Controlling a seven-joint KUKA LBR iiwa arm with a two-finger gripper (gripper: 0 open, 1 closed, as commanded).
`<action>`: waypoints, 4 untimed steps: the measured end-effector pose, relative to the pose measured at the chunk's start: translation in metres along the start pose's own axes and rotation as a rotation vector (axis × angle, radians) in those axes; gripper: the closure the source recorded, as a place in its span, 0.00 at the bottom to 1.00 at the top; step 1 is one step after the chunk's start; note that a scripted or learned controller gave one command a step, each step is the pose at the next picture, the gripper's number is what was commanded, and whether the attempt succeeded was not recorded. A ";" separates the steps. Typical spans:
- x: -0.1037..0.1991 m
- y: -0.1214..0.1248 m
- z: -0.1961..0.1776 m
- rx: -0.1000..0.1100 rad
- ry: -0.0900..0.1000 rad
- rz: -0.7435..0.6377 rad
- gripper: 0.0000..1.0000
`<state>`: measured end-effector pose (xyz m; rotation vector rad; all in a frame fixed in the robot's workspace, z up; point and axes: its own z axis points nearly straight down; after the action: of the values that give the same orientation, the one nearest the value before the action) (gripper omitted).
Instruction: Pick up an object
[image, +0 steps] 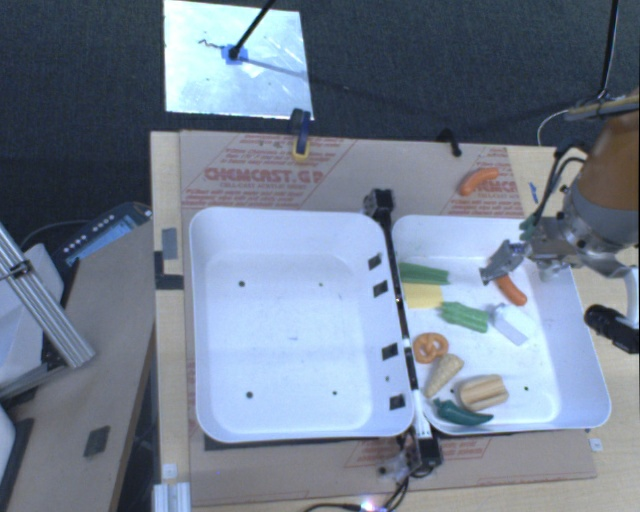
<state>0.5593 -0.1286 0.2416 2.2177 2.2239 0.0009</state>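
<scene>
The right bin (580, 385) holds several toy foods: a green pod (424, 272), a yellow block (421, 295), a green cucumber (464, 316), a pretzel (431, 346), a cone (443, 375), a bread roll (481, 390) and a dark green pepper (460, 412). An orange sausage (512, 290) lies near the bin's right side, with a small white piece (509, 329) below it. My gripper (500, 265) hangs just above and left of that sausage, over the bin's upper right part. Nothing can be seen held in it.
The left bin (290, 225) sits beside the right one, with a black divider (395, 310) between them. A second orange sausage (479, 181) lies on the cardboard behind the right bin. A yellow clamp (300, 150) and a shiny sheet (238, 60) are at the back.
</scene>
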 end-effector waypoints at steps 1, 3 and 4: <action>0.000 0.001 -0.011 -0.003 0.000 -0.003 1.00; -0.016 -0.025 -0.303 -0.021 -0.005 -0.003 1.00; 0.030 -0.051 -0.165 0.011 0.003 -0.005 1.00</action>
<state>0.5075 -0.0984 0.4062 2.2195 2.2365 -0.0078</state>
